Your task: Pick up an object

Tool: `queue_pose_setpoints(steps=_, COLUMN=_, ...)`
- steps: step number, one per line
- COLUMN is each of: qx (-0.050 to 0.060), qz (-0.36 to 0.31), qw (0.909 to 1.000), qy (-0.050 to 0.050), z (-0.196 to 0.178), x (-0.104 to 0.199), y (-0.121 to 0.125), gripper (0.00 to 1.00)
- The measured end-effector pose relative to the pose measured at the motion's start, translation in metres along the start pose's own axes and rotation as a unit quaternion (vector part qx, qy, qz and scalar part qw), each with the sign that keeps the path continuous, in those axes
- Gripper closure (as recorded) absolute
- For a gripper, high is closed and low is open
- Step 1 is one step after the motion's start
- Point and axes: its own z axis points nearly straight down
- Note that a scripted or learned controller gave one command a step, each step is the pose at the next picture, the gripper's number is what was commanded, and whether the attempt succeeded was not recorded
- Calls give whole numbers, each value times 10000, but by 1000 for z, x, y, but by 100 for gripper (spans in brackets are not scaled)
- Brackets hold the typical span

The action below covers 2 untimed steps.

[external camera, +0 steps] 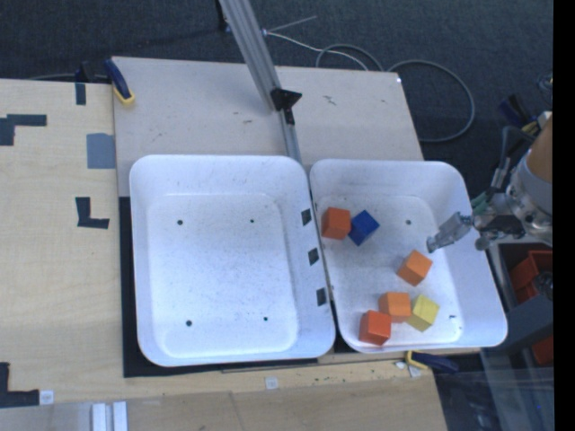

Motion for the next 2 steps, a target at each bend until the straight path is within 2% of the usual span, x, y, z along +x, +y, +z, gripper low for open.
queue_pose_setpoints(steps=1, qx=-8, qz=3, qw=10000, qy=-6, z=-7, x=-16, y=6, gripper=0)
queue_pose_setpoints(steps=2, qx=-5, qz=1, qw=10000, qy=-1, z=-6, x=-15, y=5, gripper=0)
